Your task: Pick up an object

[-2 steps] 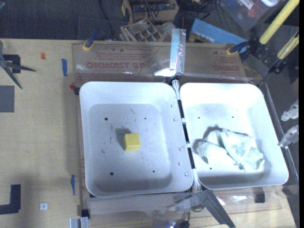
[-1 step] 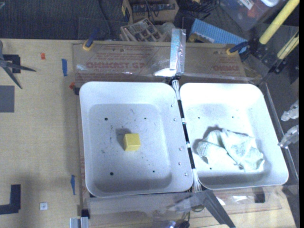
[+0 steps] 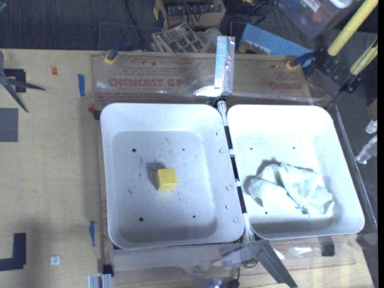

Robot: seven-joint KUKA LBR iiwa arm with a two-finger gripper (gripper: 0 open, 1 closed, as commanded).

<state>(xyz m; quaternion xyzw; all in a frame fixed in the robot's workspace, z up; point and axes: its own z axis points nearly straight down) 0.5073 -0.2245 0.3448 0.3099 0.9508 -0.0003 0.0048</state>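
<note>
A small yellow cube point(image 3: 167, 179) lies near the middle of the left bin point(image 3: 120, 125). A crumpled white cloth or wrapper point(image 3: 291, 188) with faint greenish marks lies in the right bin point(image 3: 288, 119), toward its near right part.
The two white bins stand side by side, joined along a central seam point(image 3: 231, 161). A clear plastic panel point(image 3: 162, 80) and an upright clear strip point(image 3: 225, 65) stand behind them. Clamps point(image 3: 114, 54) hold the back edge. Bare wooden bench lies to the left.
</note>
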